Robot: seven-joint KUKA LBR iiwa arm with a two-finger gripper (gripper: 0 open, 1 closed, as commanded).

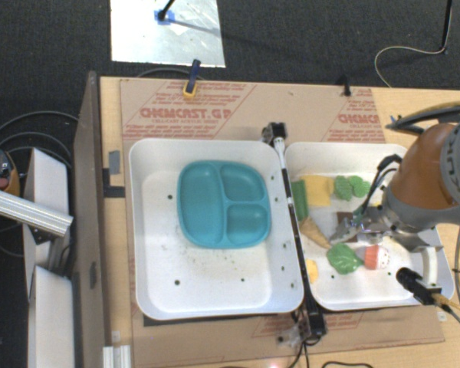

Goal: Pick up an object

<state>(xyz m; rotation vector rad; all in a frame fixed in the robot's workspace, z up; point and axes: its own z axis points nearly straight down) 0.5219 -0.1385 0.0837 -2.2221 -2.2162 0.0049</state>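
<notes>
The right bin [353, 300] holds several small things. A yellow block [317, 190] and a bumpy green piece [351, 186] lie at its far side. A long green piece [299, 199] rests along its left wall. A tan wedge [314, 234], a small yellow bit [312, 270], a round green object [343, 259] and a red and white object [376, 257] lie nearer the front. My gripper [353, 227] is low in this bin, just above the round green object and beside a small brown thing [343, 220]. What is between its tips is hidden.
The left bin [157, 282] bears a teal divided plate [222, 204]. A thin rail [287, 205] separates the two bins. The grey arm with its orange band [429, 179] covers the right bin's right side. Cardboard [215, 106] lies behind the bins.
</notes>
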